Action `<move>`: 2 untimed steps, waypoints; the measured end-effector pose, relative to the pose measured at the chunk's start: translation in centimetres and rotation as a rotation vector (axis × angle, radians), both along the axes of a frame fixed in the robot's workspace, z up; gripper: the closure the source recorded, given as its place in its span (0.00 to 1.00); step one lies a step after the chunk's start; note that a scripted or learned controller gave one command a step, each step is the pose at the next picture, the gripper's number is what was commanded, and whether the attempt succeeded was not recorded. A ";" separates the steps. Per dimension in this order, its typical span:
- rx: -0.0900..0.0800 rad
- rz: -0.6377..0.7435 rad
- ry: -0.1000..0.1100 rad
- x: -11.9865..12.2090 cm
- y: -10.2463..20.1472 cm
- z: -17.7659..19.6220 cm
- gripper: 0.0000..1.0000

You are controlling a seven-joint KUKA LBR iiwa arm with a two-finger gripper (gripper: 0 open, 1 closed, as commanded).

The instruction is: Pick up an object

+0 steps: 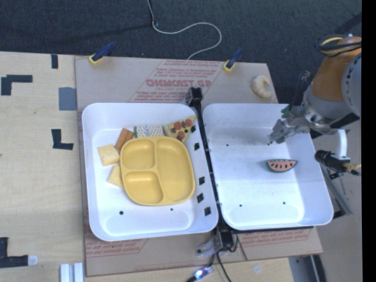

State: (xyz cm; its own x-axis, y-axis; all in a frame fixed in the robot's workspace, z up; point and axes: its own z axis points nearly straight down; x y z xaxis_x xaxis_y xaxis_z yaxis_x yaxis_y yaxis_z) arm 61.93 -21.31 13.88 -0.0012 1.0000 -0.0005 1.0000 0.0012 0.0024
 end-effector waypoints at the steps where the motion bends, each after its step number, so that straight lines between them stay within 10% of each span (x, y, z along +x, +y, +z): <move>1: -0.001 0.000 -0.001 0.4 -0.1 4.3 1.00; 2: -0.001 0.000 -0.001 0.5 0.0 8.9 1.00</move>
